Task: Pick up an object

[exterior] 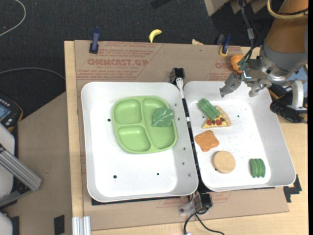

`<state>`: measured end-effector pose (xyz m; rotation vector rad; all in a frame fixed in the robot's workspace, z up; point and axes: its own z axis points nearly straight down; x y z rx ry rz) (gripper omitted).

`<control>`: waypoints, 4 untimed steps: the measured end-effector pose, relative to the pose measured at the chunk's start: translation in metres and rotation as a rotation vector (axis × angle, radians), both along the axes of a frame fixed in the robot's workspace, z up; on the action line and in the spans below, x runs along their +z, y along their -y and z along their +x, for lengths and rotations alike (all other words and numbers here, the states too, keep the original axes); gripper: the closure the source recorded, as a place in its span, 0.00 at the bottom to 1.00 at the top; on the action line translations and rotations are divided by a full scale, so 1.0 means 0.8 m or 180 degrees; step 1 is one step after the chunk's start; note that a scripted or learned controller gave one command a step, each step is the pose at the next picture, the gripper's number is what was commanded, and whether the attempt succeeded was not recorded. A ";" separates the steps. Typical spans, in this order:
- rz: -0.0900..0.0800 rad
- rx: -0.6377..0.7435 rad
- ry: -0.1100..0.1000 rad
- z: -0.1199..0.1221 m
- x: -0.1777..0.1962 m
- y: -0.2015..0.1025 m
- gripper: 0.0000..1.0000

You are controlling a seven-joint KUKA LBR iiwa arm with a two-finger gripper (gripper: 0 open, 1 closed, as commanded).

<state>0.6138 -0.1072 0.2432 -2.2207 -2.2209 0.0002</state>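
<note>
The approach step is judged to be in hand. The gripper (242, 86) is seen spread wide with nothing between its fingers, poised over the far edge of the right bin (279, 131). The nearest candidates, a green bean pod (208, 107) and a pizza slice (218, 122), lie touching in that bin. A descent centred over one piece would be called for next.

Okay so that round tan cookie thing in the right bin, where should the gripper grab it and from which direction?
Come straight down from above and close the fingers across the round cookie at its widest part, on opposite edges. It lies flat on the right bin, so only its rim offers grip. Probably line the fingers up left to right, since the orange nugget sits just beyond its upper left edge.
</note>
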 end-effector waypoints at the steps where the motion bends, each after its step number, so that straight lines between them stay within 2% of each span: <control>1: 0.0005 -0.0002 -0.0004 -0.072 0.034 -0.017 0.00; 2: 0.0004 0.0029 0.0065 -0.116 0.243 -0.102 0.00; 3: 0.0006 0.0039 -0.0014 -0.171 0.201 -0.236 0.00; 4: -0.0006 0.0016 -0.0035 -0.170 0.067 -0.302 0.00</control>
